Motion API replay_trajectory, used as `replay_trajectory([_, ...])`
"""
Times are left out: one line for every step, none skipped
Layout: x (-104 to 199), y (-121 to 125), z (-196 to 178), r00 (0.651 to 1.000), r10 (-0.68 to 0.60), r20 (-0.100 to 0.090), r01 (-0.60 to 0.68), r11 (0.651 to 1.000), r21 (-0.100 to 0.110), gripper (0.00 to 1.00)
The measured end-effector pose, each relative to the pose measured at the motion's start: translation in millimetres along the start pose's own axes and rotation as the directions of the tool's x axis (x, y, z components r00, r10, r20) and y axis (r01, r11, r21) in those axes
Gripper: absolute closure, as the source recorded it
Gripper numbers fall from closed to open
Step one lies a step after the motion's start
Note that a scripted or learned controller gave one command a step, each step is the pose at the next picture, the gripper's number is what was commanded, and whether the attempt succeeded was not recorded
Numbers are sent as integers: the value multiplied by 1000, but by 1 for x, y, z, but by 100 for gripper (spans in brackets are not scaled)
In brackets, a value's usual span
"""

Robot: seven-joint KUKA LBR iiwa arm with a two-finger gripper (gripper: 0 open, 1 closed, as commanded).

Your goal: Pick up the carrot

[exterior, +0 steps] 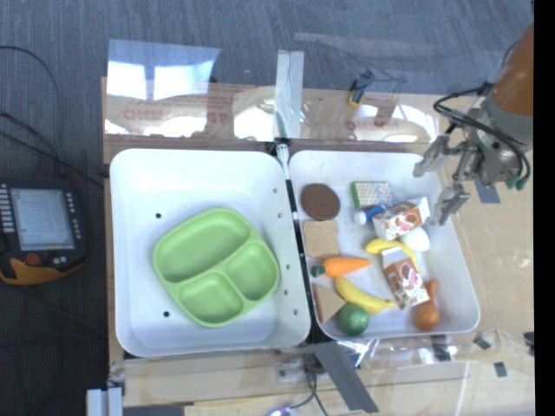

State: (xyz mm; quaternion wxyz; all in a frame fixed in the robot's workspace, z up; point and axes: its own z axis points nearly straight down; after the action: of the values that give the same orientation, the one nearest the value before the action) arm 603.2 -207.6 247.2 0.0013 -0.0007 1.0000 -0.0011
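Camera view, carrot [344, 266] in rt bin, well apart from gripper [440, 185], fingers spread, holding nothing.

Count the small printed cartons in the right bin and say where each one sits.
2. One carton lies near the middle of the right bin, just below the small checkered box. The other carton lies lower, between the banana and the orange. More may be hidden.

The arm [519, 76] has a grey body with an orange band above the wrist. Black cables loop from the wrist housing, which also carries a small teal-green detail. The gripper [440, 184] consists of two slim, light-grey metal fingers [431, 157] mounted on a darker grey base.
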Motion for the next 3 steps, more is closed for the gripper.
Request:
replay_trajectory([78, 71, 156, 940, 340, 9, -340, 940, -2, 0])
replay_trajectory([29, 103, 156, 922, 388, 13, -388, 922, -3, 0])
replay_trajectory([28, 103, 144, 923, 385, 20, -386, 923, -1, 100])
